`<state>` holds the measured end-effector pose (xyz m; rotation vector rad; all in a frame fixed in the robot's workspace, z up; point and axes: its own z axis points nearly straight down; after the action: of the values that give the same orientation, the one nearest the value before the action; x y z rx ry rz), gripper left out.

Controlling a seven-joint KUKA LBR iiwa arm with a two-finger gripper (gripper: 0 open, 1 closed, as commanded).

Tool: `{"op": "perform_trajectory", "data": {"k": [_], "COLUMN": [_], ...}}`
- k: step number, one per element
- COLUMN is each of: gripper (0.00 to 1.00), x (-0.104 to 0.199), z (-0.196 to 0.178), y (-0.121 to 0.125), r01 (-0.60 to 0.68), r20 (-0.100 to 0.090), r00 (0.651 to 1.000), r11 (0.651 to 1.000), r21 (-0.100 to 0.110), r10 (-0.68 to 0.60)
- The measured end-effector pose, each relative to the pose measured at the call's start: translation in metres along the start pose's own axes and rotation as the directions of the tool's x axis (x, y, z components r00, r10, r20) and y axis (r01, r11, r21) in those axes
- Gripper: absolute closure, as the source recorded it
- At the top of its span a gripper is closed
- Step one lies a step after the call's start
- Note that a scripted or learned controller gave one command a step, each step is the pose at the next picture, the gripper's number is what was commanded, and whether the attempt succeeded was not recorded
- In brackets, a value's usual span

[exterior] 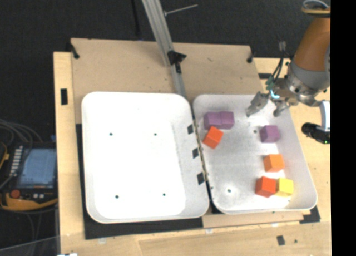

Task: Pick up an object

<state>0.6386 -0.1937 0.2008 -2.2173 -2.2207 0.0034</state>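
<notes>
No brand, label or writing can be read on anything here. The tool [268, 105] hangs over the upper part of the right bin [303, 163], its two fingers spread apart and gripping nothing. The small purple cube [270, 133] lies just below it, at about 6 o'clock from the fingertips, apart from them. A longer purple block [218, 119] lies with its long axis left-to-right, at roughly 8 o'clock from the tool. An orange cube [212, 137] sits turned on a diagonal just below it. Another orange block [273, 162], an orange-red cube [266, 186] and a yellow cube [285, 186] lie toward 6 o'clock.
</notes>
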Motion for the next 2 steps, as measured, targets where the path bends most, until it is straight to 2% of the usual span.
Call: {"op": "perform_trajectory", "data": {"k": [1, 2], "gripper": [0.00, 0.00], "x": [-0.001, 0.005], "z": [-0.004, 0.042], "y": [0.001, 0.006], "r01": [0.002, 0.004], "r20": [0.004, 0.003], "r00": [1.000, 1.000], "r11": [1.000, 1.000], "r21": [-0.004, -0.002], "r10": [-0.002, -0.004]}}
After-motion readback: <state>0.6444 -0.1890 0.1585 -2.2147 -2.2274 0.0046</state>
